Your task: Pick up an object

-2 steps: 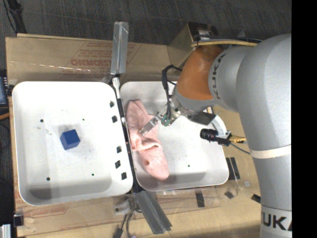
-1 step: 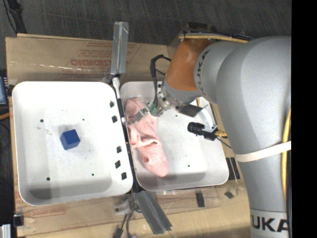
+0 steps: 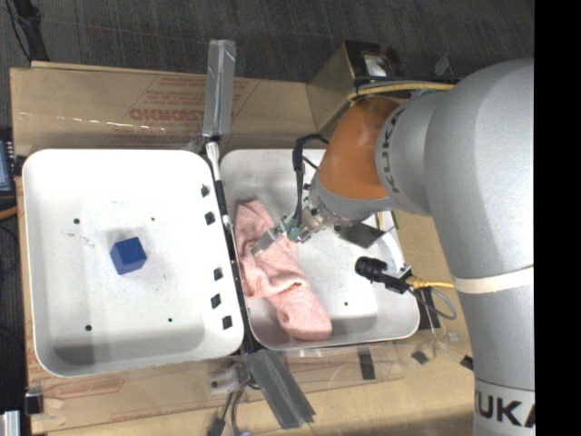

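We record a dark grey carpeted floor (image 3: 272, 16) along the top, flattened brown cardboard (image 3: 118, 98) with faded red print spread across the bench, a small cardboard box (image 3: 359, 62) behind, and even overhead light with soft shadows.

arm (image 3: 454, 171) covers right bin's (image 3: 363, 325) far right corner and rim, arm cut off at right and bottom edges, gripper (image 3: 272, 241) fingertips too small to read against pink cloth (image 3: 281, 280)
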Controlling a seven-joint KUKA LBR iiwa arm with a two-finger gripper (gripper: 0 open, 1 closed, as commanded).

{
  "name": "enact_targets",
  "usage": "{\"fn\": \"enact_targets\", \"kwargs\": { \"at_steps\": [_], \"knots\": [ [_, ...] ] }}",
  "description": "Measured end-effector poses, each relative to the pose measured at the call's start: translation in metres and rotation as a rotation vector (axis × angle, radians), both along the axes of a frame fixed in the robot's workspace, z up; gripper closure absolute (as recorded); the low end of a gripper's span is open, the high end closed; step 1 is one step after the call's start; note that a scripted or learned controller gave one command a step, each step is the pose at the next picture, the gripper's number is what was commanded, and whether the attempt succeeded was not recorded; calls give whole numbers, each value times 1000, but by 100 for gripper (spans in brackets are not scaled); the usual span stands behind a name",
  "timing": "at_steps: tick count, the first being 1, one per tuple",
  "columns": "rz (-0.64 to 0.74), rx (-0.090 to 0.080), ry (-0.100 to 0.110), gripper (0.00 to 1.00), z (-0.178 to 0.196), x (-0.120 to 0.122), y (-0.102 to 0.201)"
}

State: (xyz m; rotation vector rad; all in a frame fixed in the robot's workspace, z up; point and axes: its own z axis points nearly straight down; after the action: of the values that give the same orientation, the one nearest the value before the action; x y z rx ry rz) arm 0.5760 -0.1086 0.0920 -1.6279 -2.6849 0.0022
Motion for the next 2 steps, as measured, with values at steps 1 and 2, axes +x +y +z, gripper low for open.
{"fn": "enact_targets", "kwargs": {
  "at_steps": [1,2],
  "knots": [
    [5,1,1,100,10,0,1],
    [5,0,1,0,10,1,1]
  ]
}}
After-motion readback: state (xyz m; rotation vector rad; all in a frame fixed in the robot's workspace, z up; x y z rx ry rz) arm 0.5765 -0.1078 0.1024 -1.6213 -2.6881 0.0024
